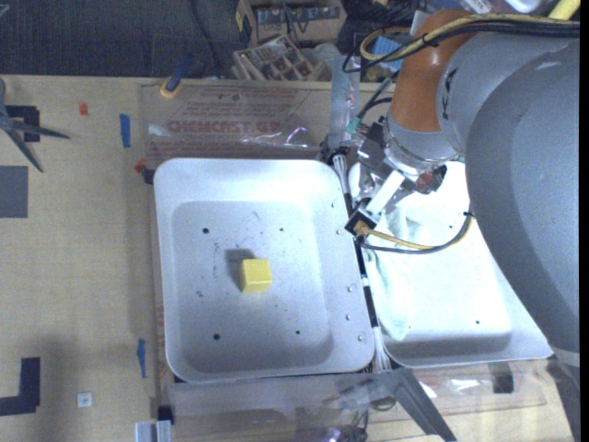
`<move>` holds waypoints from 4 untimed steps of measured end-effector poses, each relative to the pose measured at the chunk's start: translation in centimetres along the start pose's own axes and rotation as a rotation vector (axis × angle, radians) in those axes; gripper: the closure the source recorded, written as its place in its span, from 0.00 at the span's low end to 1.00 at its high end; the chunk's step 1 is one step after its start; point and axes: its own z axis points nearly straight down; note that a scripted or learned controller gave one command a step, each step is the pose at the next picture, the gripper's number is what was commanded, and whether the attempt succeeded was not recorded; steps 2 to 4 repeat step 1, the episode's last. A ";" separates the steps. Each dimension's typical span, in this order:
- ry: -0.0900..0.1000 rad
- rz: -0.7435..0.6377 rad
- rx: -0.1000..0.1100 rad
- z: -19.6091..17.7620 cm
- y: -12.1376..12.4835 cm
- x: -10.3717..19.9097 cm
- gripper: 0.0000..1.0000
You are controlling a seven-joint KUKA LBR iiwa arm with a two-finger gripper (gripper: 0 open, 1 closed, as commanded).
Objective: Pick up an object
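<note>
Small yellow block (pixel 256 275), roughly cube-shaped with a paler top face and darker front side, resting flat and turned slightly askew, alone near the middle of the left white bin (pixel 184 187), a little left of and below frame centre, casting a faint shadow leftward.

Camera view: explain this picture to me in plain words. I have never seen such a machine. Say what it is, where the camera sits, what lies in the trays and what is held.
The camera is fixed above a workbench and looks down at a slant. The large grey shape with the orange band is a robot arm reaching in from the right. At its tip is a gripper, a two-finger hand, over the seam between the two shallow white trays. The left bin holds a small yellow block, lying apart from the gripper. The right bin lies under the arm. I cannot see anything between the fingers.
</note>
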 end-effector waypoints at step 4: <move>0.000 0.546 0.001 -0.8 -4.9 5.8 1.00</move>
